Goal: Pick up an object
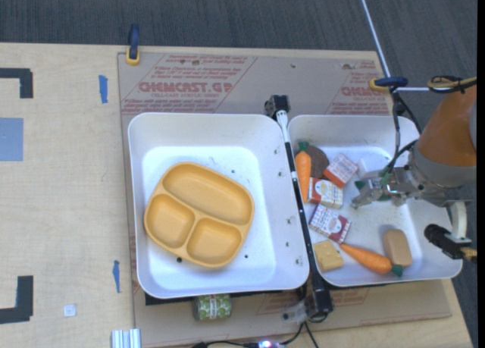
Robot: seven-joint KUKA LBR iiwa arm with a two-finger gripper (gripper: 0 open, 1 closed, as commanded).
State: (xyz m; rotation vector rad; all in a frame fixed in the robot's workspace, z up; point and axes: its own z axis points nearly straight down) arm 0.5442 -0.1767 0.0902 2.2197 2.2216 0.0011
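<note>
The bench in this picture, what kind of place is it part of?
Probably a robot test lab: two white bins sit clamped on a marked board, toy food such as a carrot fills one, and a pincer reaches in.

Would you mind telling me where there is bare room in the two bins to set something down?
Left bin: bare strips around the yellow divided plate, widest along its upper edge. Right bin: crowded left side, with carrots, packets and cheese; a bare patch sits between gripper and bread piece.
</note>
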